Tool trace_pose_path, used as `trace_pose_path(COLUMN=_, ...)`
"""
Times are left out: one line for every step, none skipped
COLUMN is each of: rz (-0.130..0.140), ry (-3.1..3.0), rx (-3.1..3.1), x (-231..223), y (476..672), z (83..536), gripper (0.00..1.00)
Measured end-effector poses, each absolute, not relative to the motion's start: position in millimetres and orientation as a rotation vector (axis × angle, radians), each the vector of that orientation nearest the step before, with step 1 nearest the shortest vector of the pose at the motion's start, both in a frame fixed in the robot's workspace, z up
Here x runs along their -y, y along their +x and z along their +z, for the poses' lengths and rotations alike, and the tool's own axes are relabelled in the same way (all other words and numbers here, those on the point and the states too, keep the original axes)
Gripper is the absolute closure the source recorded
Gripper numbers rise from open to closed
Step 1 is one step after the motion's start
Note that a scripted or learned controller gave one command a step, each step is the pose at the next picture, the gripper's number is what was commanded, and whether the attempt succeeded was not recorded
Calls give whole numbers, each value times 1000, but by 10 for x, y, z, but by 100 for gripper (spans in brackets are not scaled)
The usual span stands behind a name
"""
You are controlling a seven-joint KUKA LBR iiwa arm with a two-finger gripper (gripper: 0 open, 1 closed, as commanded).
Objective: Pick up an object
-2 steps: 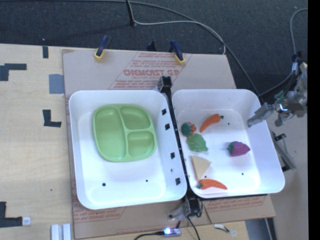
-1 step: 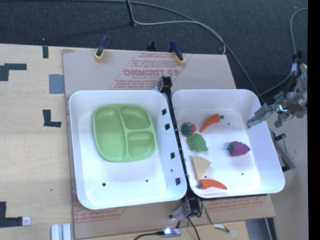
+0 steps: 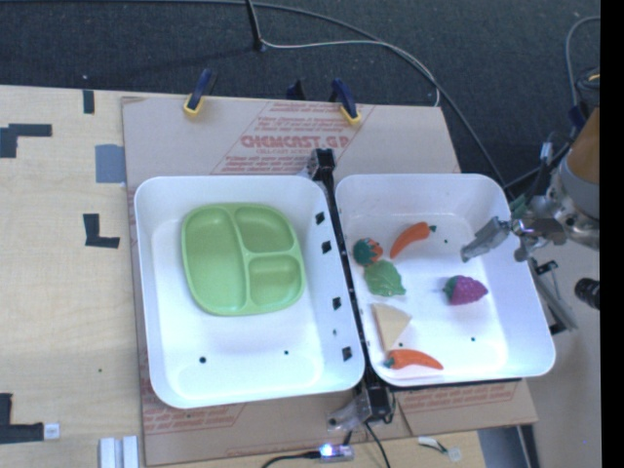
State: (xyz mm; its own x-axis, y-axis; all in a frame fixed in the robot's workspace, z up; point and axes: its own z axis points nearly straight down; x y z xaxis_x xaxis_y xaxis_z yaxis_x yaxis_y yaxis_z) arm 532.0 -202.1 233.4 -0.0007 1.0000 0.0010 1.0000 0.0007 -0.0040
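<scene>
Inside the right bin (image 3: 487, 191) lie perhaps six toy foods (image 3: 466, 290).

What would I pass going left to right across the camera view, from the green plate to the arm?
Green divided plate → green-topped toy → orange chili pepper → purple grape bunch → gripper. The leafy green piece, cheese wedge and carrot overlap these in left-to-right position, so they are left out.
</scene>
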Motion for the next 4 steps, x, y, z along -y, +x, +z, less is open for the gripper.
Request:
trace_pose_path(rz=5, ry=-2217, rx=2218, x=1996, y=5291, z=1703, gripper=0)
trace_pose_path(rz=4, ry=-2219, rx=2218, x=2076, y=5270, z=1232, gripper=0)
trace_pose_path(rz=0, ry=-2221, rx=2222, x=2075, y=5283, z=1360, gripper=100)
trace_pose_path(rz=-3, ry=-2224, rx=2225, x=2079, y=5272, z=1983, gripper=100)
